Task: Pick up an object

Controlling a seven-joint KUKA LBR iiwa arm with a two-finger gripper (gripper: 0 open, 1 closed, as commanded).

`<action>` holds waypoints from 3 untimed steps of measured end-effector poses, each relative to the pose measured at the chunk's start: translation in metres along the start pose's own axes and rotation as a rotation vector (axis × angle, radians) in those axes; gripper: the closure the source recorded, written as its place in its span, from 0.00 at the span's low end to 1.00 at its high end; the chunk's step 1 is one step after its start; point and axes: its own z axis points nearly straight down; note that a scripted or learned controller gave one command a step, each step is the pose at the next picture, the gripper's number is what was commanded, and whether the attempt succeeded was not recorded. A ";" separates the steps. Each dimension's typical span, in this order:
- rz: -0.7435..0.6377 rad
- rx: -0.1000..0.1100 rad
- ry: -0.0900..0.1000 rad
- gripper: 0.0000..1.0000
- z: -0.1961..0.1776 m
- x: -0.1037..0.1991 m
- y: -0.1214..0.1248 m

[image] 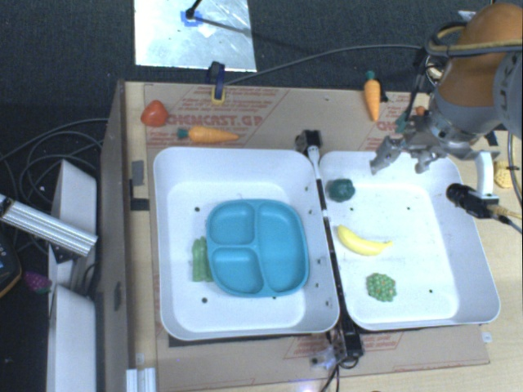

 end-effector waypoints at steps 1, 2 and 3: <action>0.002 0.000 0.000 0.00 0.143 0.006 -0.008; -0.002 -0.002 0.000 0.00 0.141 0.019 0.039; -0.004 -0.004 0.000 1.00 0.130 0.019 0.039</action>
